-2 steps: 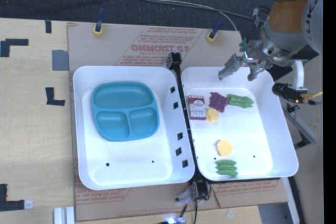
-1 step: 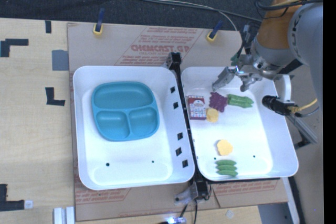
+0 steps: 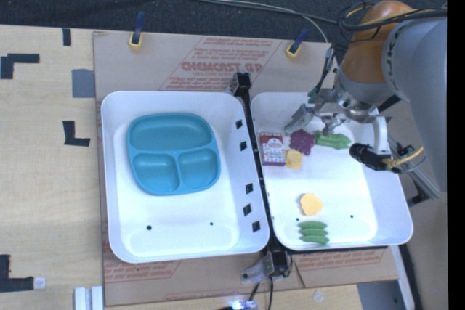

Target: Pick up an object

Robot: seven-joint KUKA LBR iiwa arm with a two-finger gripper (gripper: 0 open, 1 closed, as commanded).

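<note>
A grey robot arm with an orange band reaches from the right over the right bin (image 3: pixel 392 225), its gripper (image 3: pixel 314 125) lowered among a cluster of small toy foods near the bin's far left corner. The metal fingers (image 3: pixel 299 117) look slightly apart, angled down toward a purple piece (image 3: pixel 302 142), but whether they are spread or closing cannot be told with confidence from this slanted view, and nothing is plainly seen between them.

The nearest candidates lie close together: the purple piece just below the fingertips, a green vegetable (image 3: pixel 333 141) beside it to the right, a small yellow piece (image 3: pixel 294 159) touching the purple one's lower edge, and a red-and-white carton (image 3: pixel 272 149) just to the left, near the divider between the bins. Well apart, toward the near side of the same bin, sit an orange-yellow slice (image 3: pixel 311 205) and green pea pods (image 3: pixel 314 231).

The left bin (image 3: pixel 116 229) holds a blue divided plate (image 3: pixel 174 153). Both bins rest on a cardboard sheet on the surface (image 3: pixel 43 178).

Judged from this moment, the pick is at the approach or grasp stage: the gripper is down at the cluster, yet every object appears to rest on the bin floor. Closing on one item and lifting it clear is all left to do.
</note>
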